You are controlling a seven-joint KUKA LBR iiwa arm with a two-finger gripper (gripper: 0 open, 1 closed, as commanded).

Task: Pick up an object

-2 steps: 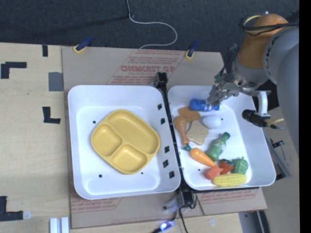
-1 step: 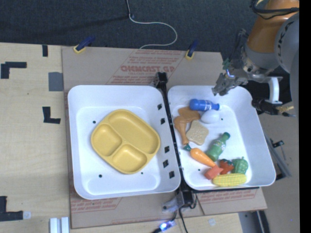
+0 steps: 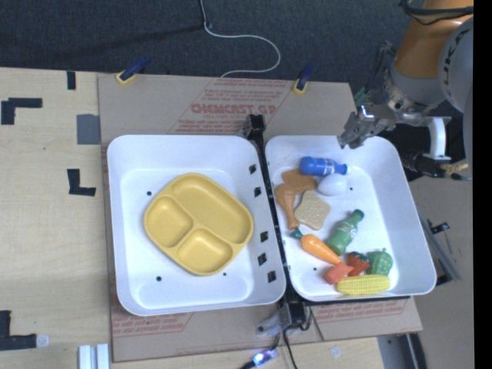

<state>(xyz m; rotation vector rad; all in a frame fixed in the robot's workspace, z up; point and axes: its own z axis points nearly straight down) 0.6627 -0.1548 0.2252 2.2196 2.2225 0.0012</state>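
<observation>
Right bin (image 3: 411,229) holds blue bottle (image 3: 321,165).

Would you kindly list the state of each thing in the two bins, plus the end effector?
Yellow plate: upright in the left bin.
Blue bottle: on its side.
Green bottle: lying down.
Carrot: lying flat.
Corn: lying flat.
Bread slice: flat.
End effector: above the right bin's far edge, holding nothing visible.

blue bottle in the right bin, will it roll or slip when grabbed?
Probably rolls: the blue bottle lies on its side and looks round-bodied. It likely slips too, since it looks like smooth plastic. The white egg sits right against it and may get nudged.
</observation>
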